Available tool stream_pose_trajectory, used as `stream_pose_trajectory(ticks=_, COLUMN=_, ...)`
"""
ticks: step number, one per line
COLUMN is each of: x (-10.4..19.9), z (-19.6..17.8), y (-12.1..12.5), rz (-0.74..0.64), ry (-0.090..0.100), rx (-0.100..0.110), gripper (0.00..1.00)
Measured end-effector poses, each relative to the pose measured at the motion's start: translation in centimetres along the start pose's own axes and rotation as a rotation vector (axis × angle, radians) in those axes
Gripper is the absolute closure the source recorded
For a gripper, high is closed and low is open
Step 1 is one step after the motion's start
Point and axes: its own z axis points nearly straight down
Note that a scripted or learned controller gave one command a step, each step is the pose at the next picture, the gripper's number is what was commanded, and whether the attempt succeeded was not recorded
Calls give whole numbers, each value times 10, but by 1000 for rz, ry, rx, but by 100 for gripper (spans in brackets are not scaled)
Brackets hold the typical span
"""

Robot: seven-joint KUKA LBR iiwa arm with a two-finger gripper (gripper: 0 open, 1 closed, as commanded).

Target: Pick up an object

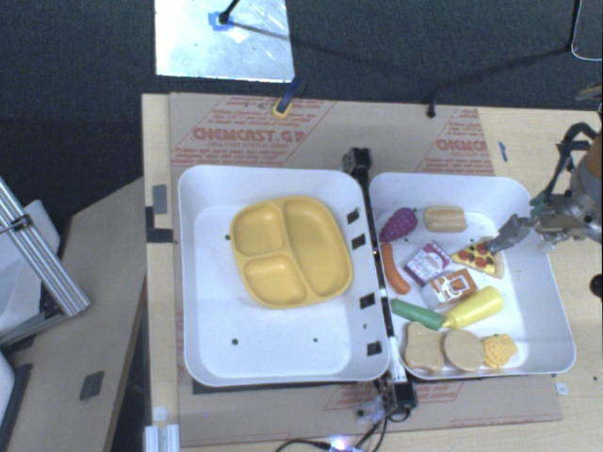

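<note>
Pizza slice (479, 258) lies flat in the right bin (551, 295), toward its right side, among other toy foods. Claw (510, 233) hangs just beside the slice's far right edge; whether it is open or closed I cannot tell. I judge the slice light, stiff, smooth plastic and thin, so pinching across its narrow width should hold best. Yellow tray (287, 251) sits in the left bin (212, 347).

Arm (586, 182) cut off at right edge; end effector (513, 230) finger state unclear
</note>
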Motion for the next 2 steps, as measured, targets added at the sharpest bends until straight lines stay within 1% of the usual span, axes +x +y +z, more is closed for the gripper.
stream_pose_trajectory(ticks=1, x=1, z=-8, y=3, rz=-4, ry=-3, rx=-13, gripper=0)
stream_pose_trajectory(ticks=2, x=8, z=51, y=9, rz=-4, ry=-1, rx=-9, gripper=0)
